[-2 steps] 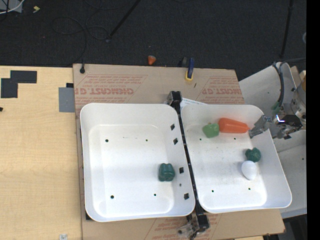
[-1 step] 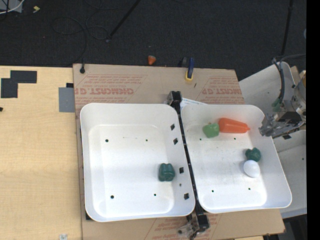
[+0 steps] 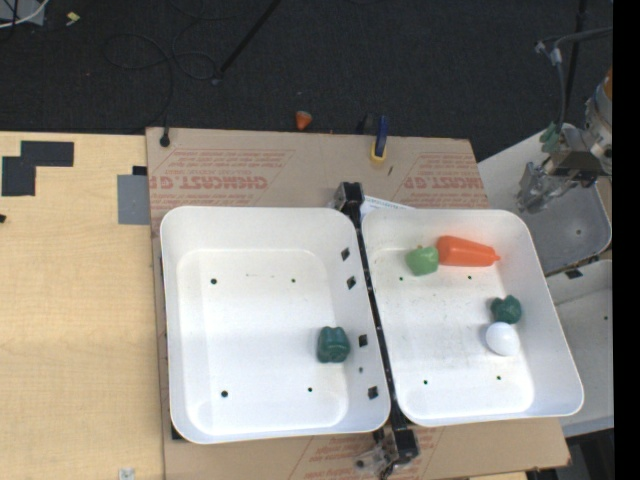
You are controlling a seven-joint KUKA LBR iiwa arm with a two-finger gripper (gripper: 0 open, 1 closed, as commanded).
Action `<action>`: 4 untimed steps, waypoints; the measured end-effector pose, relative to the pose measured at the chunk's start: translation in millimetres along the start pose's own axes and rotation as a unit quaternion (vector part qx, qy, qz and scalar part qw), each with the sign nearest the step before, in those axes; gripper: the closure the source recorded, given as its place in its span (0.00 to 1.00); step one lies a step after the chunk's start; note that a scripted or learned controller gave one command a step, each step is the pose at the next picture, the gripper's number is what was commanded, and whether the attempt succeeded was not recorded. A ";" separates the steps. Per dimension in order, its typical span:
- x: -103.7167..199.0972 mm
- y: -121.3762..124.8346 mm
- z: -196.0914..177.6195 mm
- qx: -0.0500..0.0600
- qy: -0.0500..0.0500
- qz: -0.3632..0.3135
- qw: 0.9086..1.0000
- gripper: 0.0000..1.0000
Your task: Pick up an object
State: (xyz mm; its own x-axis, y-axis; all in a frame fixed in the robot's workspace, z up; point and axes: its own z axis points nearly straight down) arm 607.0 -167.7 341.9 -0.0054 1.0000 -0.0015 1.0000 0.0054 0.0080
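the orange carrot [image 3: 467, 252] lies in the right bin [image 3: 560, 368], near its far edge, long axis running left to right, stem end touching a small green piece [image 3: 423, 260]. from the gripper [image 3: 545, 183], parked outside the bin past its far right corner, the carrot sits to the left and nearer the camera. you will note the arm is held high and off the bin. grip state: cannot tell, the tool is too small and cluttered to read. nothing is seen held in it.

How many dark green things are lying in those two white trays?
2. One dark green object lies in the left bin, near its lower right corner. The other dark green object lies in the right bin, touching a white ball.
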 end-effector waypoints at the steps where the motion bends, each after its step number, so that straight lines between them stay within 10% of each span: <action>1: 5.5 39.1 -39.2 0.002 0.000 0.002 1.000 1.00; 4: 19.3 38.0 -134.6 0.003 0.000 0.002 1.000 1.00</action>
State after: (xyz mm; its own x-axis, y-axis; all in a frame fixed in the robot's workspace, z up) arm 643.8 -147.9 476.8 -0.0019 1.0000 -0.0006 1.0000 0.0019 0.0015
